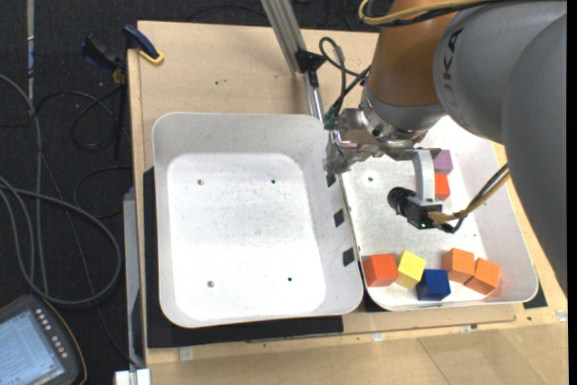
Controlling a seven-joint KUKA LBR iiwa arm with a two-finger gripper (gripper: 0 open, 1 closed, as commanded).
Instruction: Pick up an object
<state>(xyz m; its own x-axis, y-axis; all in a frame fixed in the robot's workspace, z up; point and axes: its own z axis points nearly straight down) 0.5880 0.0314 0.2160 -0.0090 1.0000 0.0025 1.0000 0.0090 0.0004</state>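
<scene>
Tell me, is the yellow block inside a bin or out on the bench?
Inside. The yellow block lies on the floor of the view's right bin, between an orange block and a blue block.

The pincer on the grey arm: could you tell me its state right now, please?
Grey arm's pincer: open or closed cannot be told from this view.

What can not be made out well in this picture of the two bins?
- The end effector, camera view: the arm hangs over it; whether it holds anything cannot be told.
- The purple block, camera view: partly covered by the arm.
- The right bin, camera view: the arm covers its far corner.
</scene>
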